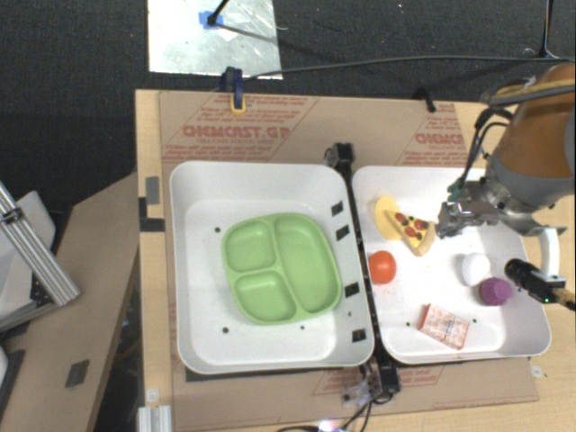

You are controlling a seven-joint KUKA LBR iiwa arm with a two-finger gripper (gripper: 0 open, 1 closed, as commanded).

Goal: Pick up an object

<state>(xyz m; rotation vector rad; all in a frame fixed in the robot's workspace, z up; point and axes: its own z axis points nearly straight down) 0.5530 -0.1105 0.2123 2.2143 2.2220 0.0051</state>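
The right bin (423, 354) holds a yellow pizza slice toy (403, 224), a red-orange ball (382, 266), a white egg-like object (473, 267), a purple object (494, 290) and a pink wrapped packet (445, 325). My gripper (452, 220) hangs over the right bin's upper middle, just right of the pizza slice and above the white egg. Nothing shows between its fingers. The left bin (193, 268) holds a green divided plate (281, 267).
Both bins sit on a cardboard sheet (270, 129) on the bench. Black clips (342, 156) run along the seam between the bins. A blue clamp (234, 86) stands at the cardboard's far edge. A metal frame (31, 250) stands at the left.
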